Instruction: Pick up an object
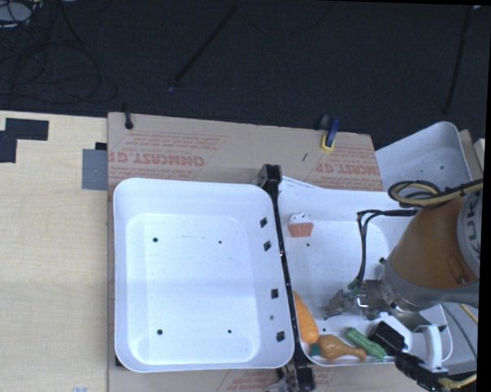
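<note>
Right bin [333,235], tool [344,301] near carrot [305,319]

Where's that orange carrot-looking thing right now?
The carrot lies in the right bin, along its left wall near the front corner, beside a green piece.

Grey arm [457,277] — orange band, black cables [365,237]

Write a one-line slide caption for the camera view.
KUKA arm's gripper lowered into right bin near carrot.
</note>
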You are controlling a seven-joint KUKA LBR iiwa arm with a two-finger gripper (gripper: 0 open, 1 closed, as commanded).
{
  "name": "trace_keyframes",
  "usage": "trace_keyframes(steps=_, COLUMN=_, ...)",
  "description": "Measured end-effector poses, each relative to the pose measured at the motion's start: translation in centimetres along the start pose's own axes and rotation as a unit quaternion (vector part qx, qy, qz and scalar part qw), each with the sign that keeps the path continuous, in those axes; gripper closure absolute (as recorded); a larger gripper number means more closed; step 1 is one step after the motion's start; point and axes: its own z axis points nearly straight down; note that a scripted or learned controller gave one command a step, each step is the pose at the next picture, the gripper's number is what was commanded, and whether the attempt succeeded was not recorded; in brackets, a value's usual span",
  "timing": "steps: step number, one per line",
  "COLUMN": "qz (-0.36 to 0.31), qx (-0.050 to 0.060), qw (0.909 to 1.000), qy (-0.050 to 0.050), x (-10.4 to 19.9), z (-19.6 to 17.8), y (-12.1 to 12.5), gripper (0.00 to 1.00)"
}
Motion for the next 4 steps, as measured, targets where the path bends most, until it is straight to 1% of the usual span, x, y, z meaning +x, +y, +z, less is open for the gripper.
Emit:
trace_keyframes(steps=1, qz=-0.008, qx=-0.01, qw=0.9999, qy=0.0, x=10.2, z=-9.2, y=6.8, gripper=0.0)
trace_keyframes(steps=2, qz=-0.006, qx=-0.011, qw=0.9999, qy=-0.001, x=15.9, z=-14.9, y=16.8, gripper=0.0)
trace_keyframes(steps=3, qz=-0.005, qx=-0.004, qw=1.0, qy=-0.002, x=15.5, z=-15.5, y=16.2, gripper=1.0)
trace_keyframes(steps=4, qz=-0.005, qx=-0.001, qw=1.0, qy=-0.001, x=21.0, z=-15.1, y=8.6, gripper=1.0)
